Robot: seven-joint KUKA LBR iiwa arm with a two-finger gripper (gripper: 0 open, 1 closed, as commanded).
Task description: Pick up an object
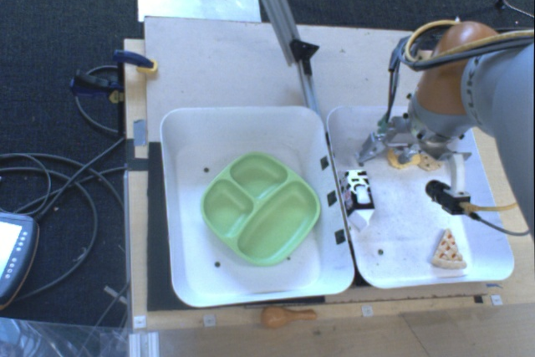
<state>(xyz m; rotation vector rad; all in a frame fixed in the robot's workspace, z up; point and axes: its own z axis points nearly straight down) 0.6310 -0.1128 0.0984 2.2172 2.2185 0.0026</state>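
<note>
Two white bins sit on the counter; the end effector (407,148) hovers low over a yellowish object (405,160) in the right bin (493,263), grip state unclear. Probably approach stage; next it needs closing and lifting.

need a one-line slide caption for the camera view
KUKA arm's gripper low in the right bin over a yellowish object; pizza-slice toy nearby, green divided plate in the left bin.

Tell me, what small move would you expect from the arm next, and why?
Probably a short drop straight down. The gripper hangs over the yellowish object at the back of the right bin, and nothing can be seen held yet.
</note>
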